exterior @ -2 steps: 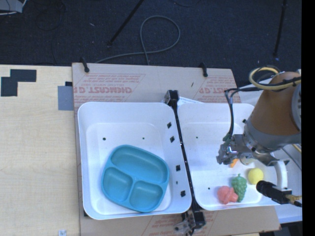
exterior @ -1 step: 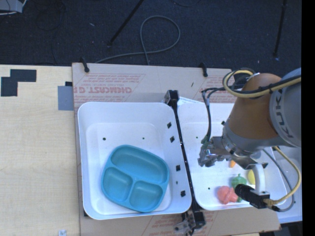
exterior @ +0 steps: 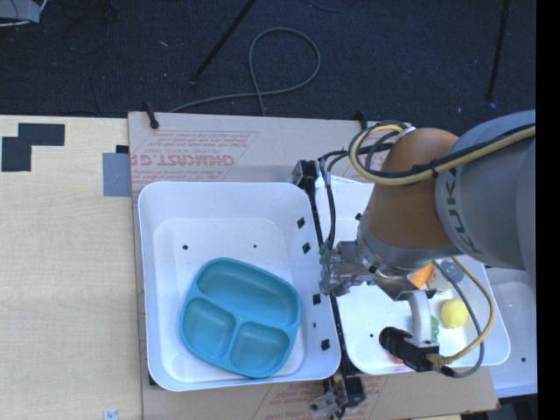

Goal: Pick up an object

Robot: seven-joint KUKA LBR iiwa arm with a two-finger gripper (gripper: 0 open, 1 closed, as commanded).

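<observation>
Camera view suggests the pick is not yet done: nothing is seen lifted, and the likely things lie in the bins. The arm (exterior: 437, 199) hangs over the right bin (exterior: 500, 350), with the fingers (exterior: 335, 278) low at that bin's 9 o'clock edge, by the wall between the two bins. Whether they are open or closed, or have hold of anything, cannot be told at this angle.

A small yellow ball (exterior: 453, 313), smooth and round, lies toward 4 o'clock in the right bin. An orange piece (exterior: 423, 276) sits at the ball's 10 o'clock, partly under the wrist, its shape unclear.

The left bin (exterior: 157, 234) is glossy white plastic with rounded corners. It holds a blue tray (exterior: 241, 318) of smooth moulded plastic with three compartments, toward 6 o'clock. Printed cardboard (exterior: 192, 156) lies under both bins on the pale wooden desk (exterior: 61, 278). A sure grasp and a lift remain.
</observation>
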